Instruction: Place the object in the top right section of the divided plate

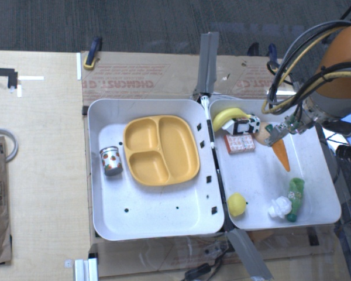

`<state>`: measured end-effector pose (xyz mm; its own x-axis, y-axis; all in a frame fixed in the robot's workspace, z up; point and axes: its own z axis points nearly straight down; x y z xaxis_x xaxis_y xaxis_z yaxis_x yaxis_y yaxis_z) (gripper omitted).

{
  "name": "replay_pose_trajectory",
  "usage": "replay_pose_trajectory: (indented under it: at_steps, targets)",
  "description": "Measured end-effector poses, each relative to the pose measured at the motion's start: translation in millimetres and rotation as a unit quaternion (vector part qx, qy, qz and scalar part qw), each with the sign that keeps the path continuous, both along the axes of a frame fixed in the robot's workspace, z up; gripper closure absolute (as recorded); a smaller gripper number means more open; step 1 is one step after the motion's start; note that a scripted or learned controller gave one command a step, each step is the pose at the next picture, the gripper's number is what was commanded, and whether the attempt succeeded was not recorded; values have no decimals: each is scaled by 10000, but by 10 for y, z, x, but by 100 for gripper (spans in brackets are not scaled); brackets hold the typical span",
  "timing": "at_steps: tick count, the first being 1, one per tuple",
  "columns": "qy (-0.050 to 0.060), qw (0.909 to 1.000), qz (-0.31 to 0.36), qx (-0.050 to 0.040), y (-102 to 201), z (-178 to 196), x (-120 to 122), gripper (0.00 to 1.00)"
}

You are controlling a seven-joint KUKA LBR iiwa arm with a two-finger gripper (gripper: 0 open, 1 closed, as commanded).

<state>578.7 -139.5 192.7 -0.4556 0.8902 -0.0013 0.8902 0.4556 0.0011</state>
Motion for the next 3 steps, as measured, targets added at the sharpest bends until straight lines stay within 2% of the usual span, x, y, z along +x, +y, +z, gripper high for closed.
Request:
replay_pose_trajectory:
  at_steps: [1, 2, 3]
  targets:
    - [22, 9858, -1677, -1, 273, -1025, -511, 100]
    - [27, 9571, -2898, -2, 342, -1028, -1024, 100]
    - [29, 9289, -3704, -16, 1309, -30, -1008, 100]
